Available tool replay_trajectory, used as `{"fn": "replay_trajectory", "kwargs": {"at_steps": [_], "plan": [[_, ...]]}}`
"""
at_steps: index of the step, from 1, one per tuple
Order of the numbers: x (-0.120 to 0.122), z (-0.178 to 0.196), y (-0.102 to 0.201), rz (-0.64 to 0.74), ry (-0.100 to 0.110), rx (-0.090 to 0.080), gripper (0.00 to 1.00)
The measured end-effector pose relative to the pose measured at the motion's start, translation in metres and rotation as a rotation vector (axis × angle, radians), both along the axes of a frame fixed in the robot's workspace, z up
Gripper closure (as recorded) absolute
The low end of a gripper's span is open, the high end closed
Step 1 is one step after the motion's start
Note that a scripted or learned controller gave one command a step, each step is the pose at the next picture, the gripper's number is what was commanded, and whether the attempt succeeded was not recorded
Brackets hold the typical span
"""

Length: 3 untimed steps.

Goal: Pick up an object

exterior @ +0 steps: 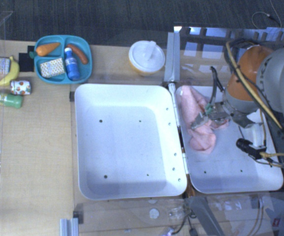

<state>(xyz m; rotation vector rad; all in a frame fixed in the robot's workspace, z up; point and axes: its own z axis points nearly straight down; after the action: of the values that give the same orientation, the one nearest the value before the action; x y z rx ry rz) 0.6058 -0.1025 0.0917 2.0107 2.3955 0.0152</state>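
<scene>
while low in the right bin (260,178) | gripper (201,121) fingers spread over pink object (197,113) | nothing visibly clamped

Arm (279,77) cut off at right edge; hand (203,118) fingers indistinct.

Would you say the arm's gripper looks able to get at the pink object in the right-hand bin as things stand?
Probably yes. The gripper is already down at the pink object in the right bin, and nothing else lies over or beside it. Whether the object is gripped is unclear.
</scene>
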Motion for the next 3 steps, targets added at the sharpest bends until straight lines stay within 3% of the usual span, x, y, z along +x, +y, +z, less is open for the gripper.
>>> {"fn": "replay_trajectory", "kwargs": {"at_steps": [1,2,3], "plan": [[0.007,0.000,0.009,0.070,0.001,-0.003,0.00],[-0.041,0.001,0.004,0.115,-0.001,-0.002,0.00],[-0.112,0.001,-0.004,0.023,-0.007,-0.002,0.00]]}}
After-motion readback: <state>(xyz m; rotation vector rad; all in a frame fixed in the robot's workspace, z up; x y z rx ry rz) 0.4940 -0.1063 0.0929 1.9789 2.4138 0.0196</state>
